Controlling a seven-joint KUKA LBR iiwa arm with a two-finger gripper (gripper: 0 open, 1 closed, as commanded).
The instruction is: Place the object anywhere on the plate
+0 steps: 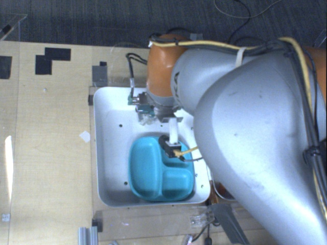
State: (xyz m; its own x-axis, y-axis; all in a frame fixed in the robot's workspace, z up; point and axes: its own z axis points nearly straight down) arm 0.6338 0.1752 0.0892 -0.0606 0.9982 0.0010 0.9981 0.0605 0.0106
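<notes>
- Camera view, looking down at a slant: the grey arm (pixel 255 137) takes up the right half and reaches leftward. It hides the right wall of the white bin (pixel 110 152) and whatever lies to that side.
- The pale wooden counter (pixel 46 162) lies bare and wide on the left, from the bin's left wall out to the picture's edge. Dark carpet (pixel 102 9) runs along its far edge.
- The bin sits near the middle. Its left wall, near wall and far-left corner are in plain sight. The far-left part of its white floor is open, and a bare strip runs down the left side.
- The blue plate (pixel 148 172) lies flat in the near half of the bin, toward the right. It has one long compartment on its left and smaller ones on its right. Its near edge is close to the bin's near wall, and its left edge stands apart from the left wall.
- The orange band (pixel 159 70) sits over the bin's far rim.
- The hand (pixel 145 114) hangs below the band, over the far part of the bin, beyond the plate's far edge and near the far wall. Whether it is apart, together or clamped on anything, I cannot tell.
- Black patches (pixel 51 59) mark the far left of the counter, well apart from the bin.
- A small white scrap (pixel 84 136) lies on the counter just beside the bin's left wall.
</notes>
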